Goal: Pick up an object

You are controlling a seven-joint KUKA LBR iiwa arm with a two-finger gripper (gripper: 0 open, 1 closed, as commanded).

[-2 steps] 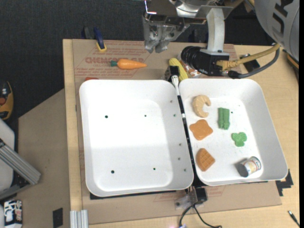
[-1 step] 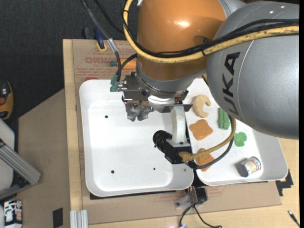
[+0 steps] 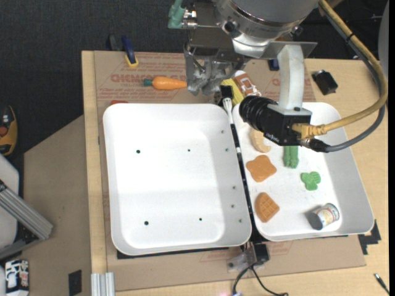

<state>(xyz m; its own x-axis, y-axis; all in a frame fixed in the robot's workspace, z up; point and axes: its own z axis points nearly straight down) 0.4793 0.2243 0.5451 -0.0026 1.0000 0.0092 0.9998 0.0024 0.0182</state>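
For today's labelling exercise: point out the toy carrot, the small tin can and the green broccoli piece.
toy carrot (image 3: 168, 84), camera view, middle of orange body.
small tin can (image 3: 323, 216), camera view, its side.
green broccoli piece (image 3: 310, 180), camera view, its top.

A robotics lab test station, seen from above. A table (image 3: 92, 165) covered with printed cardboard carries two shallow white bins (image 3: 173, 177) side by side, the right bin (image 3: 345, 184) holding toy food and small items. A grey industrial robot arm (image 3: 265, 5) with trailing cables (image 3: 352, 116) and aluminium framing (image 3: 24, 217) at the left complete the setup.
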